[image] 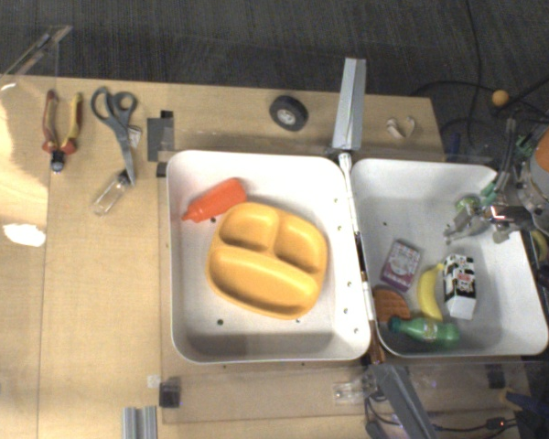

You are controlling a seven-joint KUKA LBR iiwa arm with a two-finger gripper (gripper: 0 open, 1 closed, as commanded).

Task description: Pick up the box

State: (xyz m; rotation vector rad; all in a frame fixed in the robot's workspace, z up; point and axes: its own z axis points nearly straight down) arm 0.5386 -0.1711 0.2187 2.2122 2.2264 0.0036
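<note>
A small purple box (402,262) lies flat in the right bin (412,186), near its left wall. A white carton with black patches (458,286) stands to the box's right, beside a yellow banana (429,293). My gripper (469,215) hangs over the right half of this bin, up and to the right of the purple box and just above the carton. It is apart from both, and nothing shows in its grasp.
A green bottle (424,329) and a brown item (388,300) lie at the right bin's front. The left bin (188,327) holds a yellow divided plate (268,258) and an orange carrot (213,199). Scissors (119,122), pliers (60,126) and a tape roll (289,112) lie on the bench.
</note>
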